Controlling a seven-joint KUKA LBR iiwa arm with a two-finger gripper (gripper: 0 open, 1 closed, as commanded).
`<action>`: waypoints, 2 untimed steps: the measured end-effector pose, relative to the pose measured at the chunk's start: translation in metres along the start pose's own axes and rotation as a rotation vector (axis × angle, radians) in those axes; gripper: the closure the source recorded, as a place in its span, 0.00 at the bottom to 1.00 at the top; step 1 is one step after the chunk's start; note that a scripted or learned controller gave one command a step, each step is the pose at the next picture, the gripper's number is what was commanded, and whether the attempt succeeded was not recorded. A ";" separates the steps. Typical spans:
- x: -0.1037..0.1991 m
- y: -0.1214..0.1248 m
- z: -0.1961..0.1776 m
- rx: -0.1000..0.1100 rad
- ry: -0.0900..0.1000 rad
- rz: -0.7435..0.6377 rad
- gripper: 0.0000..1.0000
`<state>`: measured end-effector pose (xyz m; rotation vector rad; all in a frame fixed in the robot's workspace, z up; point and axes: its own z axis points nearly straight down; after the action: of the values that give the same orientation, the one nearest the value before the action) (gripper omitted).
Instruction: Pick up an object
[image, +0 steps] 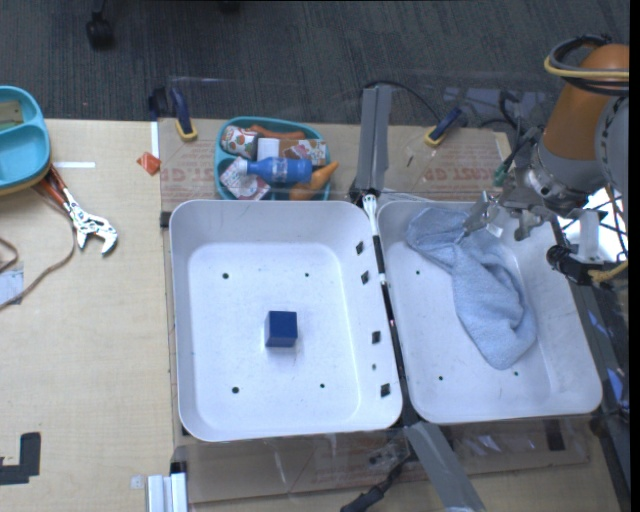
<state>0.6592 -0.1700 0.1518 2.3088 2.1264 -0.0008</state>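
Gripper (487, 213) at the far rim of the right bin (560, 400), fingers pinched on the upper edge of the cloth (480, 285) lying there: grasp step in hand, next likely a straight lift, block (282, 328) left alone.

A robotics lab or workshop is indicated: two shallow white plastic bins (190, 330) are fixed side by side on a tabletop (80, 370), a steel adjustable wrench (88, 226) is left nearby, and dark office carpet (300, 50) is seen beyond.
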 end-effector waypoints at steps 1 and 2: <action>-0.036 -0.012 0.058 -0.002 0.000 -0.234 0.00; 0.024 -0.001 0.057 -0.002 0.001 -0.300 0.00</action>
<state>0.6601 -0.1465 0.0942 1.9648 2.4472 0.0023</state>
